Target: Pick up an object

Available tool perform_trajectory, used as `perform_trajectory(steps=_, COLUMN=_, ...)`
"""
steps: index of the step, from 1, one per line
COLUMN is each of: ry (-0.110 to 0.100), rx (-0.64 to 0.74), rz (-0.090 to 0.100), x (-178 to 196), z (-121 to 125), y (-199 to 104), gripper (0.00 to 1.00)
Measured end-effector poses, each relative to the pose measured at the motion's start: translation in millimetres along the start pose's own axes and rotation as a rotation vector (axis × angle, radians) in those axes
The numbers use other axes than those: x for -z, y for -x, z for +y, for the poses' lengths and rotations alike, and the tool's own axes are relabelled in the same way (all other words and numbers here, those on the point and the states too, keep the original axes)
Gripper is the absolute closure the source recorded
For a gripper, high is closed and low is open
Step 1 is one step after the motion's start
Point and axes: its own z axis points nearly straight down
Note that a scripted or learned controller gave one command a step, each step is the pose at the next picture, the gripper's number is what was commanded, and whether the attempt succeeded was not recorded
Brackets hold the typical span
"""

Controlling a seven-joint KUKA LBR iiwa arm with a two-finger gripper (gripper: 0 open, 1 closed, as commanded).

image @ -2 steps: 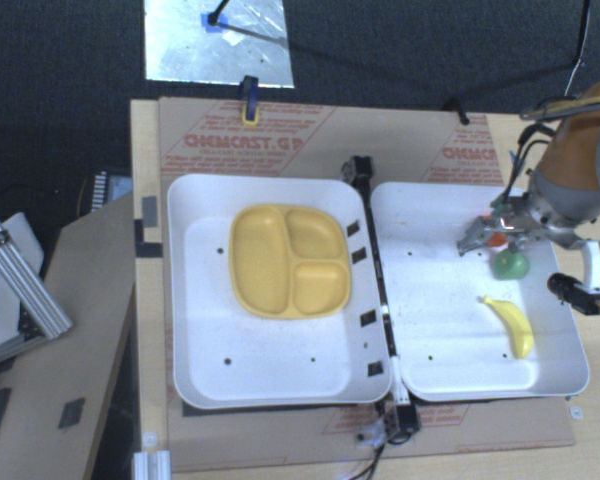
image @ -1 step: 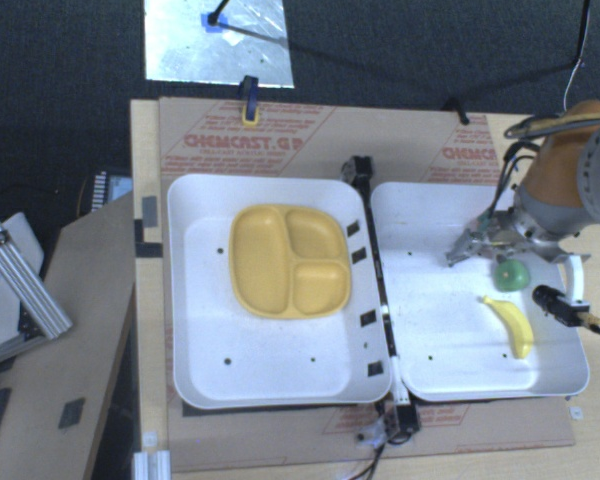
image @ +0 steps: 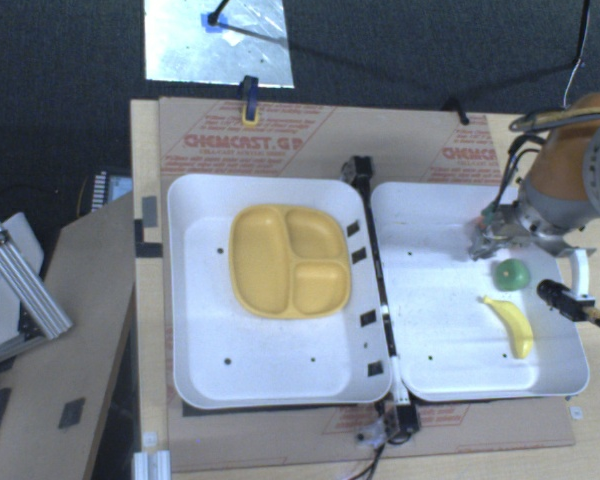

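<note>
A yellow banana lies in the right bin, toward its front right. Just behind it sits a small green ball. My gripper hangs over the right bin's back right part, just up and left of the green ball, and nothing shows between its fingers. A yellow divided plate with three compartments rests in the middle of the left bin.
The two white bins meet along a black hinged divider. Brown cardboard lies under them. A metal sheet sits on the dark floor behind, and a grey bracket stands at the far left.
</note>
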Motion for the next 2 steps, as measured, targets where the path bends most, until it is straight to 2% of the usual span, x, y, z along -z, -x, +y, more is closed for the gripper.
perform_trajectory(steps=1, ry=0.002, rx=-0.002, rz=0.000, x=52, z=11, y=6, gripper=1.00)
perform_trajectory(steps=2, ry=0.002, rx=-0.001, rz=0.000, x=101, z=17, y=-1, gripper=1.00)
